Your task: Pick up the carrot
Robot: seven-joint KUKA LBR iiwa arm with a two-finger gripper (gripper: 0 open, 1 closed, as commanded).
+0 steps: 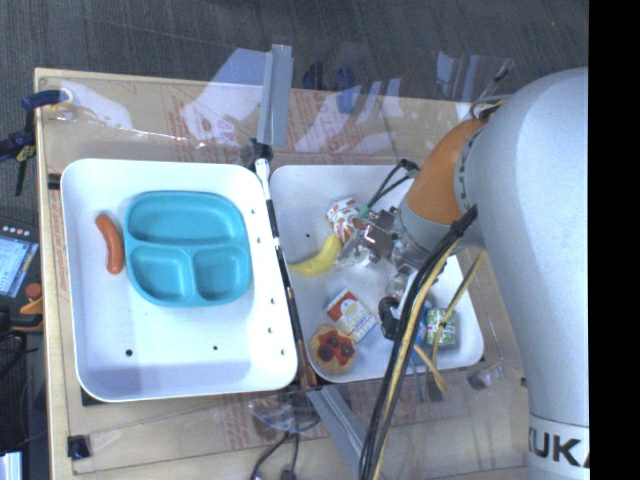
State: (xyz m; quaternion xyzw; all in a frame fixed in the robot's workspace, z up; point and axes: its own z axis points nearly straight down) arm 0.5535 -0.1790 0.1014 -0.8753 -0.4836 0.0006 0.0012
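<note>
Carrot (pixel 110 243) is lying in the left bin (pixel 150 368), at its far-left side, just beside the left edge of the blue tray (pixel 188 245). It is lying lengthwise along the bin wall, on the bin floor and not in any tray compartment. I can't tell whether it is touching the tray. Nothing is gripping it.

Arm (pixel 440 183) is reaching in from the right and hanging over the right bin (pixel 300 198), orange band showing above the wrist. Gripper (pixel 368 240) is sitting low over the middle of that bin, well apart from the carrot, with the bin divider and the tray lying between them. Its tip is showing just right of the banana (pixel 318 258) and just below the red-and-white packet (pixel 343 216). It is too blurred to say whether it is touching either one. Gripper state: cannot tell, since the wrist and glare are hiding the tip, and nothing is visibly being held.

Other items are lying in the right bin: a small carton (pixel 351 315) below the gripper, a round tart (pixel 334 349) near the front edge and a green box (pixel 438 328) partly under the arm. Cables (pixel 405 338) are hanging from the wrist across the bin's front right part.
</note>
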